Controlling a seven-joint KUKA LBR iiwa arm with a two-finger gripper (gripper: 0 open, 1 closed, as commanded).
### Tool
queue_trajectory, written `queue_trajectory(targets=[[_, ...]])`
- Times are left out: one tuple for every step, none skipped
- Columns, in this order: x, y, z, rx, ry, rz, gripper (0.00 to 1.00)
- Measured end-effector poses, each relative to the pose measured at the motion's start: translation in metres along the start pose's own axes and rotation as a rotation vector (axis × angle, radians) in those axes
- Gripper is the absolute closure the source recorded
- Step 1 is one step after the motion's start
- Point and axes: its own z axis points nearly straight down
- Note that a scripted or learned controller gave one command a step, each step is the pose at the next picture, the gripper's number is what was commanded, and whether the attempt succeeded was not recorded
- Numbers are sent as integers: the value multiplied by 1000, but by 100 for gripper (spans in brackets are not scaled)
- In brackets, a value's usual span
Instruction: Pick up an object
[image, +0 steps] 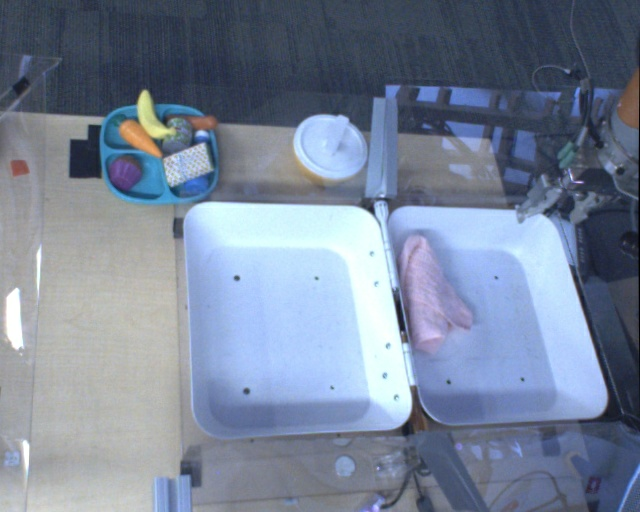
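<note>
A pink folded cloth (432, 292) lies in the right bin (520, 400), against its left wall. It runs from the upper left toward the middle. My gripper (556, 200) hangs over the bin's far right corner, well away from the cloth and up to its right. Nothing shows in its grasp. The arm's wrist goes out of view at the top right edge.
The left bin (285, 400) sits beside the right one, with a metal divider (380, 150) behind their shared edge. On the bench at the back left stand a blue tray of toy food (160, 152) and a white lidded cup (330, 147).
</note>
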Motion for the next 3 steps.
queue_trajectory(targets=[[0, 0, 0, 0, 0, 0, 0], [1, 2, -12, -5, -2, -7, 100], [1, 2, -12, -4, -2, -7, 0]])
